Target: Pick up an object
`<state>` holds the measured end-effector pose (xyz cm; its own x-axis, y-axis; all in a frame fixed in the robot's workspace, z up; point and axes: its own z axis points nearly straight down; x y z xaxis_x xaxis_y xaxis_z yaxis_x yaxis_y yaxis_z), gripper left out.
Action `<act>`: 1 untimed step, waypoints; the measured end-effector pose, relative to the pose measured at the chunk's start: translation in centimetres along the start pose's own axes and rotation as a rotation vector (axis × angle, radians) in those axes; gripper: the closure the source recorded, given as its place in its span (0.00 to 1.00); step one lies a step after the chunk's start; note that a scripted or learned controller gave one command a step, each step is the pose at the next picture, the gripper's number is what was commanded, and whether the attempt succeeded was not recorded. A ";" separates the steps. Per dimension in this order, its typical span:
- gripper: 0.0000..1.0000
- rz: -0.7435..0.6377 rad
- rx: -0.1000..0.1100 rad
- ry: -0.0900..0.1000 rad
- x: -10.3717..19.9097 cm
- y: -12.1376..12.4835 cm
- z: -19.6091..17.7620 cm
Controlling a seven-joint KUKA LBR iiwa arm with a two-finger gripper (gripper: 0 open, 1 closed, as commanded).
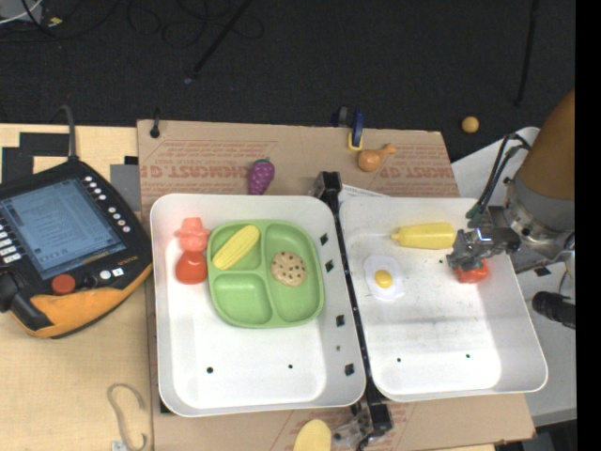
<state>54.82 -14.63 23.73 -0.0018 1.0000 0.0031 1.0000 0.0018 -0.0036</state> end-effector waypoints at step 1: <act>1.00 -0.001 0.000 0.000 4.7 -2.1 -0.4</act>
